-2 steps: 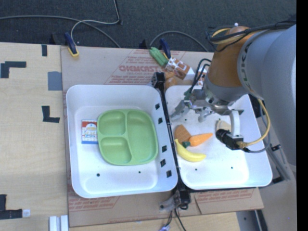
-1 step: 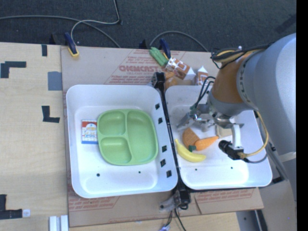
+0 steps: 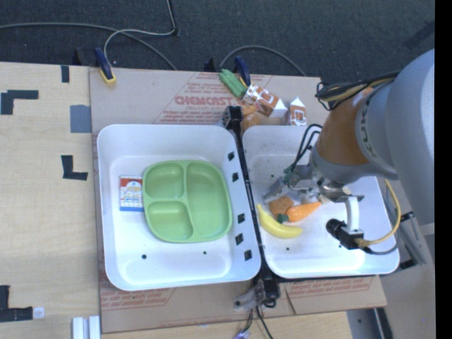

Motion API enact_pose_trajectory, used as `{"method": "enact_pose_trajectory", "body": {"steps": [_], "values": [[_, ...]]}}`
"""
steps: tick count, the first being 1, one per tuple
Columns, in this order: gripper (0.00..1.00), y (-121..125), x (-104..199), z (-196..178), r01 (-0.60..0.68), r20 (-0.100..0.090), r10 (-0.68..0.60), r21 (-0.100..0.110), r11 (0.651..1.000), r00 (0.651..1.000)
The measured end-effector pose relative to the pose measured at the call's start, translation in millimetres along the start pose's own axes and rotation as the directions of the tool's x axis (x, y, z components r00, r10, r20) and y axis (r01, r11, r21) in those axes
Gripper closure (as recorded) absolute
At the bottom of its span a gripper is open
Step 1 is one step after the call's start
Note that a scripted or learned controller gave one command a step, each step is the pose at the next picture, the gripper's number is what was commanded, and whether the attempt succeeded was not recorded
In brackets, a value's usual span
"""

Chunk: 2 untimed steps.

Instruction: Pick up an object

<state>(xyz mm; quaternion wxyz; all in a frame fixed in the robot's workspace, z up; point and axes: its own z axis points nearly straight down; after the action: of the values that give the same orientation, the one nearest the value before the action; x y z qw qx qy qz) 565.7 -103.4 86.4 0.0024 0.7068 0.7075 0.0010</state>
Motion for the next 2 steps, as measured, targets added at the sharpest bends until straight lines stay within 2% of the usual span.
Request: {"method": "enact_pose_trajectory", "body": {"steps": [1,2], "values": [[0.0,-32,0,0,0.0,0.001,0.0,-0.001,1.0,1.0],[0.0,49,8,1,0.001,0.0,-0.001,0.0,1.0,1.0]]}}
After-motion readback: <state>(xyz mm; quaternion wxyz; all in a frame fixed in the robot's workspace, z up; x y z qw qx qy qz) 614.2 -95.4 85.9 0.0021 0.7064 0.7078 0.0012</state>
